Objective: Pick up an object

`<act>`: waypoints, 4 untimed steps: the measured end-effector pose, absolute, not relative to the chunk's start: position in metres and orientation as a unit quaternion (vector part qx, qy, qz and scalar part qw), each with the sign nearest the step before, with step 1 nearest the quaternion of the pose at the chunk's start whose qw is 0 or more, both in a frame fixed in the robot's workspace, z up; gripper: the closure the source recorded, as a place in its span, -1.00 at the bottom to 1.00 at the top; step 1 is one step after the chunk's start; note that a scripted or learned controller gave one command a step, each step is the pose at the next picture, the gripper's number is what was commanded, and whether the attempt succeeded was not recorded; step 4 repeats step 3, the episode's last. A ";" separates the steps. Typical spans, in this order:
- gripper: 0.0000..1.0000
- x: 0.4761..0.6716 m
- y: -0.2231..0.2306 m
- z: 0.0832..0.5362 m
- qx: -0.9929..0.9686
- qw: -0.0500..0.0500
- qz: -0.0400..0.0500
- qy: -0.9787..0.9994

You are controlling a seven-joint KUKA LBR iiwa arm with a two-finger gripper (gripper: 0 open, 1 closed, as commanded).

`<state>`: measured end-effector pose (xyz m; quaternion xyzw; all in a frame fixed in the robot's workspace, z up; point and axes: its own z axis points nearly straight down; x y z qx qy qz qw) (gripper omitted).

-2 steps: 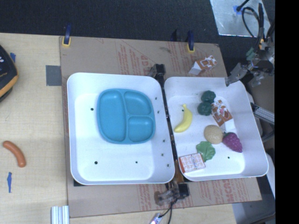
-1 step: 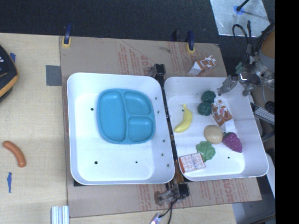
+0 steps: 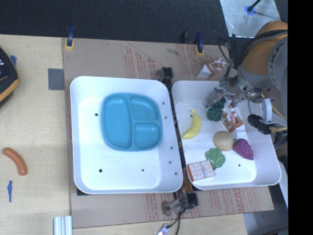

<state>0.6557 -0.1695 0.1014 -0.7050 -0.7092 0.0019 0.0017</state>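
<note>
Gripper [image 3: 221, 96] low in the right bin [image 3: 259, 173]
It hangs just above a dark green toy [image 3: 213, 113]; whether the jaws are apart or together cannot be told.

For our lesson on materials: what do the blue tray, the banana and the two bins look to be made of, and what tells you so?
Blue tray: probably moulded plastic, matt; even colour, rounded compartment walls.
Banana: likely toy plastic or rubber; flat, uniform yellow with a smooth skin, though the view is too small to be sure.
Left bin and right bin: seemingly thin formed plastic, smooth white, with rounded corners and soft sheen.
</note>
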 end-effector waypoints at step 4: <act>1.00 0.607 -0.075 0.208 -0.705 0.001 0.000 -0.709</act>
